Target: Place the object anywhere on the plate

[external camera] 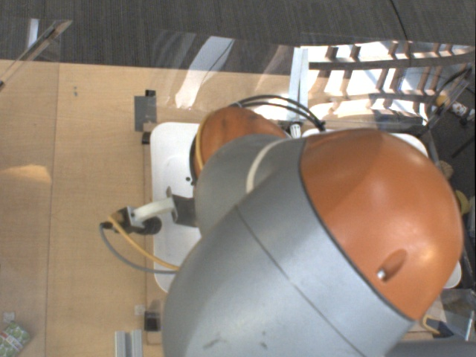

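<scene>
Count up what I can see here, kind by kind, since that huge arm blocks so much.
Robot arm: 1
White bin, mostly under the arm: 1
Black clips on the bench beside the bin: 2
Green-and-white scrap at the picture's bottom left, too small to identify: 1
Total: 5; whatever the arm hides is uncounted.

Pale wooden bench [67, 199] fills the left; dark ribbed carpet [186, 6] runs along the top; bright sunlight [357, 80] stripes the upper right
</scene>
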Tool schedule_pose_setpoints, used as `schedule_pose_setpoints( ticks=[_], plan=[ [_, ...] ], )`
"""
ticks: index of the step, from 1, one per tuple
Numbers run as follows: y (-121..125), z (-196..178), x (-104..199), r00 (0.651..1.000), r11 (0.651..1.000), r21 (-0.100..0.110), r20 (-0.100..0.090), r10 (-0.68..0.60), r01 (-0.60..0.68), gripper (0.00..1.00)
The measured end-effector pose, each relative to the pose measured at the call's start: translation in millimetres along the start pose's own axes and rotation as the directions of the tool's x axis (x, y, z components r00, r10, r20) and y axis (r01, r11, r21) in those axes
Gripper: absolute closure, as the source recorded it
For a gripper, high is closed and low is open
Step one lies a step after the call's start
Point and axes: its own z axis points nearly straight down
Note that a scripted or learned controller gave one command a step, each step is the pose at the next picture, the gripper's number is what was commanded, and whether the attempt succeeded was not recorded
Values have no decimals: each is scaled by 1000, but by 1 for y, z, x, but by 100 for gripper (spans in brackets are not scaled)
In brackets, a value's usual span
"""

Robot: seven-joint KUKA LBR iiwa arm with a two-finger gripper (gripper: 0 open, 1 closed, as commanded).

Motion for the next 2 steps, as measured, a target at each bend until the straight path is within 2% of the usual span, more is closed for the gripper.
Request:
schedule_pose_setpoints(
  ticks=[1, 2],
  plan=[
    [7, -88, 31, 999, 999, -2, -3, -39, 39, 0],
    [9, -98, 33, 999, 999, -3, -6, -39, 39, 100]
  ],
)
